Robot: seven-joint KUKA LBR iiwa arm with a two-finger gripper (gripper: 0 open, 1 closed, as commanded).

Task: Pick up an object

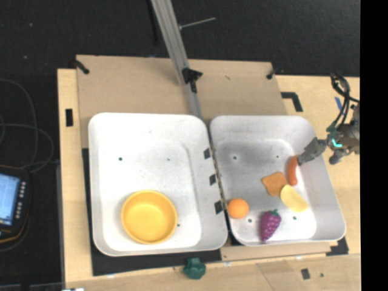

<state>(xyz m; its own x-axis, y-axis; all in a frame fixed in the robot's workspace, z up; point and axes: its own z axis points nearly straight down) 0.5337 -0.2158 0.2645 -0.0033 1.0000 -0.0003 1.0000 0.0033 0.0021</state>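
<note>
We see the green lump [194, 268] below the left bin [103, 138]; that bin's bowl [149, 216] leaves room above. Gripper [321, 151]: closure unclear.

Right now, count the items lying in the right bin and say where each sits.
5. Orange ball at the left wall; purple grapes near the front; orange slab mid-bin; yellow piece beside it; red-orange sausage rightward, under the gripper.

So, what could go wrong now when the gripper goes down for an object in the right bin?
The gripper sits at the right bin's rim, so a finger may strike it. The red sausage-shaped toy, orange piece and yellow piece lie close together, so a grasp may catch two or push one away.
</note>
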